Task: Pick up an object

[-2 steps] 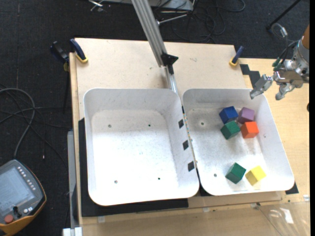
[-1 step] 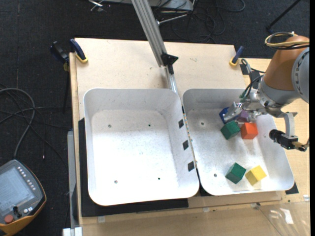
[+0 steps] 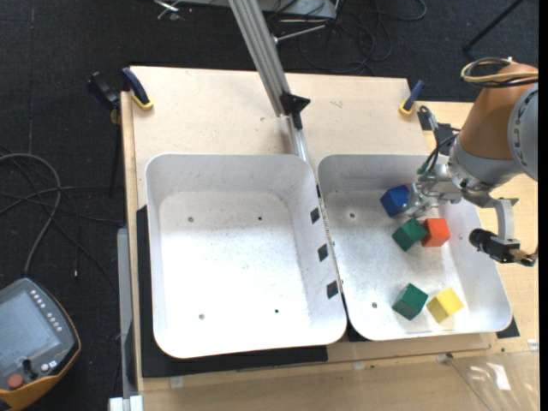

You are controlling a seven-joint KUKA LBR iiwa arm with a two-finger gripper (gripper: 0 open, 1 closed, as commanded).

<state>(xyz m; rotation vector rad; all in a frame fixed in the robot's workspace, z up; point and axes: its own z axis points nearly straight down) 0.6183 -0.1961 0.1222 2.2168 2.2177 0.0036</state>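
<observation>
Fingers (image 3: 425,197) beside blue cube (image 3: 395,200) | green cube (image 3: 409,234), orange cube (image 3: 437,231) below

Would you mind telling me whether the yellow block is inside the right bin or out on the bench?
Inside. The yellow block lies on the right bin's floor near its front corner, beside a green block.

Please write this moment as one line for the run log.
arm: over right bin | gripper: among blue cube, green cube, orange cube | grasp: not confirmed
</observation>
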